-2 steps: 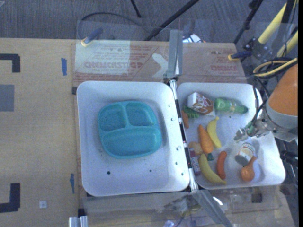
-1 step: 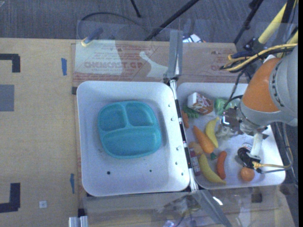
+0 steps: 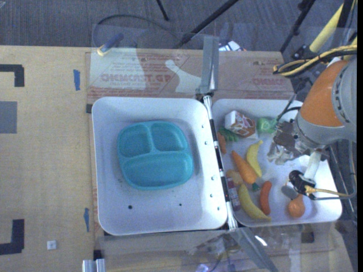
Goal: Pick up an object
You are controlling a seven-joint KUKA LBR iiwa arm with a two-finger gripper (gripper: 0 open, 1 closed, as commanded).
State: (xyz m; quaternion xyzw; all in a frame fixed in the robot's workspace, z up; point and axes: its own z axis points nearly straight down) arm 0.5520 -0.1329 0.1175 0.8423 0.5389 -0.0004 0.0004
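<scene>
Teal tray [image 3: 154, 154], orange carrot [image 3: 244, 168], yellow bananas [image 3: 253, 158].

The right bin [image 3: 332, 205] is crowded along its left side by a carrot [image 3: 244, 168], two bananas [image 3: 253, 157] and a carton [image 3: 239, 123], leaving bare floor at its near right corner. In the left bin [image 3: 108, 152], a blue divided tray [image 3: 155, 154] fills the middle, with open white floor all round it.

grey arm [image 3: 340, 103], orange band, yellow cables

Smooth, glossy white plastic is being shown by both bins [image 3: 108, 152]. A matt, smooth plastic finish is being seen on the blue divided plate [image 3: 154, 154]. Shiny plastic is being displayed by the toy carrot [image 3: 244, 168] and bananas [image 3: 253, 157].
</scene>
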